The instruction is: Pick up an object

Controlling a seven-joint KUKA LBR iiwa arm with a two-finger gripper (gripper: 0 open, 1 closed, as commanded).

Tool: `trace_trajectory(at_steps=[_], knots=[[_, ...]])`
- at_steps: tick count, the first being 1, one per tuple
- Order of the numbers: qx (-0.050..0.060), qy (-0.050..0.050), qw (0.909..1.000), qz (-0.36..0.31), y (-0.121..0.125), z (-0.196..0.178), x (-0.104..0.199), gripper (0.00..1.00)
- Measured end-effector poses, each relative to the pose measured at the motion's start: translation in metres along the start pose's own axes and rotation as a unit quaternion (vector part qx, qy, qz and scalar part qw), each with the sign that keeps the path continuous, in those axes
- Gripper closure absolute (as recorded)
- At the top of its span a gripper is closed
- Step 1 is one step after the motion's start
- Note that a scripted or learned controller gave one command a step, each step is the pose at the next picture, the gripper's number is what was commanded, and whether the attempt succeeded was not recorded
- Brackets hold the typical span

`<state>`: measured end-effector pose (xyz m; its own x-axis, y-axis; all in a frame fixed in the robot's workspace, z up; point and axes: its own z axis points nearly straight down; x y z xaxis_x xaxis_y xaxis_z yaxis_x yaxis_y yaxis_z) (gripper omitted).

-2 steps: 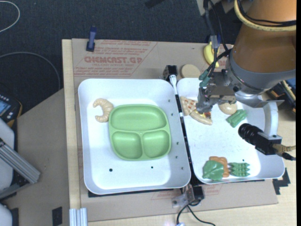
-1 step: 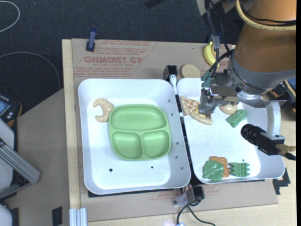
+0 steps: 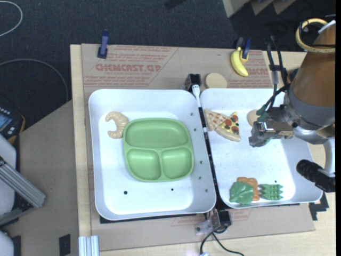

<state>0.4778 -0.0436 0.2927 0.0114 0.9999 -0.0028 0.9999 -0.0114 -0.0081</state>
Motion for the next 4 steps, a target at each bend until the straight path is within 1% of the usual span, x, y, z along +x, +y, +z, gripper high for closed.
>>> trace_trajectory(at_steps=[1,2,3,4], knots=[[-0.007,0.003,0.9999,-0.010,0.001,-0.056,0.076,1.00],[-0.006,0.001,1.0000,-0.006,0.001,-0.064,0.072,1.00],[-0.007,0.001,1.0000,-0.007,0.002,-0.075,0.072,1.00],[0.000,0.001,1.0000,-0.003,0.000,-0.001,0.031,1.00]])
